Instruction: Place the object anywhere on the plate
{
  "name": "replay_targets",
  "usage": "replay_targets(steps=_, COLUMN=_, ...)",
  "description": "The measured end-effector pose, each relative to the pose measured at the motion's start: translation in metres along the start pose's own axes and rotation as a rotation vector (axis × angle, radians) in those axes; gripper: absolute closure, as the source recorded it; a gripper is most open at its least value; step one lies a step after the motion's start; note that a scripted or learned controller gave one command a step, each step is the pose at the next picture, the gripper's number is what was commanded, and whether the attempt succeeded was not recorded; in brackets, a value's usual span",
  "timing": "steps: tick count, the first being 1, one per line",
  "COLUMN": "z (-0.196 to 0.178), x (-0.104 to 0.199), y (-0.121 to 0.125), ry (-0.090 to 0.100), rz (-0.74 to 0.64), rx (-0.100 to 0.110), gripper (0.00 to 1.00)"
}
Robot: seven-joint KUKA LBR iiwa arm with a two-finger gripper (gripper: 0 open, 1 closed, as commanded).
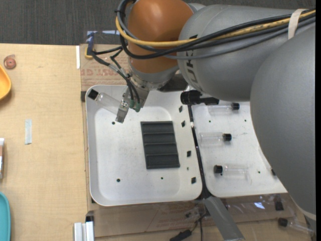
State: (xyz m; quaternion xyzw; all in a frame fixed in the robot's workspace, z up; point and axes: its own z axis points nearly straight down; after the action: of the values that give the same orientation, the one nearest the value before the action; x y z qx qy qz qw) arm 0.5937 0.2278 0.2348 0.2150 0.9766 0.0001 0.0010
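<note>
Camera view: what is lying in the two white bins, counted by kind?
Black ribbed block: 1
Clear tubes with black caps: 3, in the right bin
Clear tube with no cap showing: 1, in the left bin's far corner
Total: 5

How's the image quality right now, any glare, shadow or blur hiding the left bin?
Camera view: even, soft light, no hard glare on the left bin; the black ridged block is sharp; the arm looms large and slightly soft, blocking the bins' top edge; the clear vials in the right bin are faint against the white.
</note>
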Motion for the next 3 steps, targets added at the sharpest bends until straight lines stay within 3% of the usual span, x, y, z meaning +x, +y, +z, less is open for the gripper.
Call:
replay_targets(steps=1, z=0.080, x=-0.012, y=0.005, ry=0.002, rz=-0.078, rx=0.002, gripper=1.00)
replay_targets(steps=2, z=0.144, x=0.019, y=-0.010, ry=0.003, rz=-0.487, rx=0.001, gripper=1.00)
replay_targets(steps=3, z=0.018, x=-0.009, y=0.004, ry=-0.001, rz=-0.827, rx=-0.003, gripper=1.00)
